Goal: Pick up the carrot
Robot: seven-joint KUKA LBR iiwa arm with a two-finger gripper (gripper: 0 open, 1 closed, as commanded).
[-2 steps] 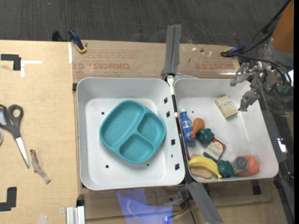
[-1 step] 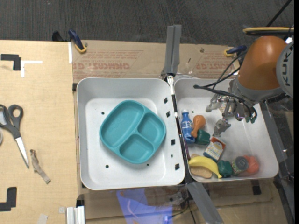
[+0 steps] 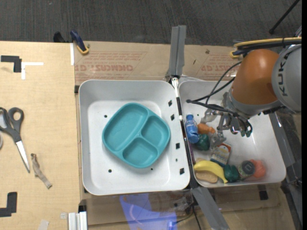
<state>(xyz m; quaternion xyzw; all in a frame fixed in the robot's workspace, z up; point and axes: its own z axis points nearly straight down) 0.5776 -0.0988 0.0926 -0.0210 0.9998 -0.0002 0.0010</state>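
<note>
In the right bin [image 3: 276, 147], right of frame centre, the carrot [image 3: 206, 128] lies wedged between a blue bottle [image 3: 191, 128] and the gripper [image 3: 221, 137], whose opening cannot be told, so a descent risks catching a crowded neighbour instead.

Arm [image 3: 261, 80] reaching in from right, wrist bent downward, tool [image 3: 221, 133] pointing down, low.

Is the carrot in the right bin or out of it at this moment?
In. The carrot lies inside the right bin, beside the blue bottle, under the end effector.
</note>
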